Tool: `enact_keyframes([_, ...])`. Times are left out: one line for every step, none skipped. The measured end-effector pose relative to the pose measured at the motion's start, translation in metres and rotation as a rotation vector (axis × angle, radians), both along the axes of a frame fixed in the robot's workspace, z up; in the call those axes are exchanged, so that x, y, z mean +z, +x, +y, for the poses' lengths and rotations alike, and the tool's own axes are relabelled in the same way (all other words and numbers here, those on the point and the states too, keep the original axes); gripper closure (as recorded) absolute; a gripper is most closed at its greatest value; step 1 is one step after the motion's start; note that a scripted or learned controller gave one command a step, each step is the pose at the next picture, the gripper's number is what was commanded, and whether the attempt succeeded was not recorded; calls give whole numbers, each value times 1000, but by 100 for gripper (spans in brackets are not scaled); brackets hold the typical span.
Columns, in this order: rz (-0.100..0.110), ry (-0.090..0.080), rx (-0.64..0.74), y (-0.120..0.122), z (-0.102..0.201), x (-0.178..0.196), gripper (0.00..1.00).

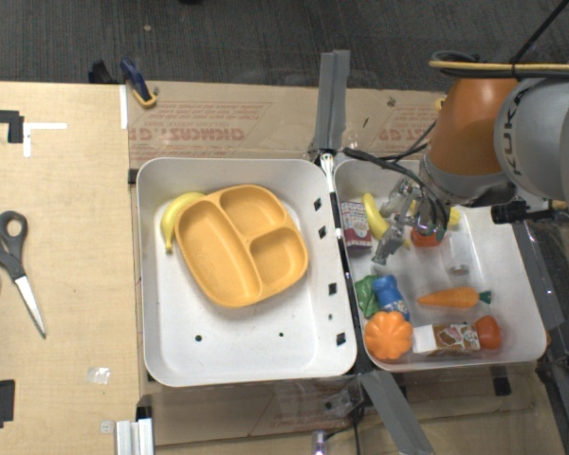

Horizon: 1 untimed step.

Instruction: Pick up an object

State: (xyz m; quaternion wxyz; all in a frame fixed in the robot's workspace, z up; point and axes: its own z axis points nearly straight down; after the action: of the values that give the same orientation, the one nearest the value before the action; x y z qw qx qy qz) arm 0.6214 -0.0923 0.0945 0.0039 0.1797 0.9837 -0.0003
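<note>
A small red object [425, 236], possibly a toy tomato, is seen in the upper part of the right bin [512, 254], directly beneath the gripper [410, 224], which is presumably lowered there for a grasp. Finger state cannot be told, since the wrist and cabling hide the tips and most of the object. Nearer the front lie a carrot [448, 299], an orange pumpkin [389, 336] and a blue item [390, 294], while the left bin [171, 349] is seen to hold a yellow divided plate [239, 245] and a banana [175, 214].
</note>
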Motion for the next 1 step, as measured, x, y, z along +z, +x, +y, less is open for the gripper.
enact_keyframes([0,0,-8,24,-1,0,0])
